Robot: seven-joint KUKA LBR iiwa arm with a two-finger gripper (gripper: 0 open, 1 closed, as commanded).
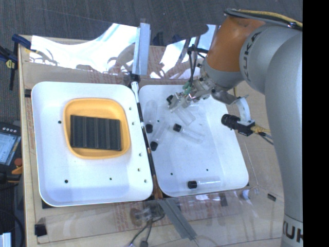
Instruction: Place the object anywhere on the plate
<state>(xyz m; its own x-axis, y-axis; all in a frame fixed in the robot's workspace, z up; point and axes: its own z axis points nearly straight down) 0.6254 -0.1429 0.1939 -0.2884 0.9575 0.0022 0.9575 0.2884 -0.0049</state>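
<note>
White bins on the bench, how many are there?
2. The left bin holds a yellow plate; the right bin sits beside it, under the arm.

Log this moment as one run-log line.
arm: over right bin | gripper: near bin's far edge, low | tubes: loose in right bin | plate: left bin, no tube

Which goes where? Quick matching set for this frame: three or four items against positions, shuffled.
Items:
1. yellow rounded plate with dark ribbed insert
2. end effector
3. small clear tube with black cap

Places:
A. near front edge of right bin
B. over back of right bin
C. in left bin

Pairs: 1-C, 2-B, 3-A
</note>
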